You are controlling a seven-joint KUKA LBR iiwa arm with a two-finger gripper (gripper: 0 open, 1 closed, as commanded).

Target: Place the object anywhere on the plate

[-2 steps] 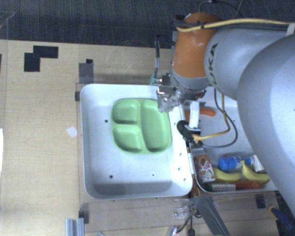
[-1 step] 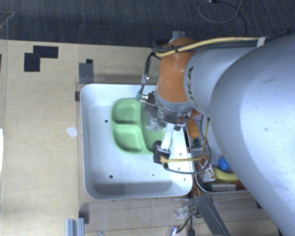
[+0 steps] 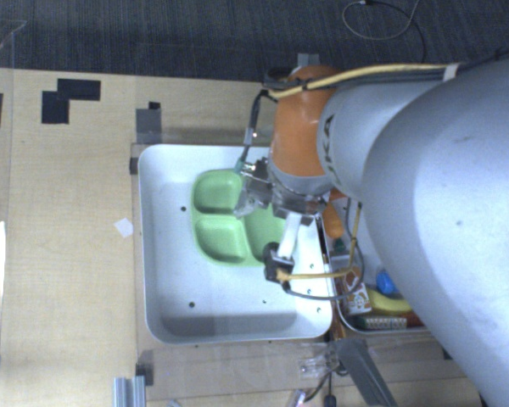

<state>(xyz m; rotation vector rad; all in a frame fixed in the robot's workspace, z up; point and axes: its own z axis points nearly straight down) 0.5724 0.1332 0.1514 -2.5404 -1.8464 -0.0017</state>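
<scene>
we see the gripper [image 3: 253, 195] low over the green plate [image 3: 220, 227], which sits in the left bin [image 3: 165, 253]. we cannot tell if it is open, shut, or holding anything, since the big grey arm [image 3: 424, 193] hides it. we see nothing lying on the bare parts of the plate, so we think the job is not done yet. some small things [image 3: 382, 295] sit in the right bin, partly hidden, and we cannot tell which one is the object.
</scene>
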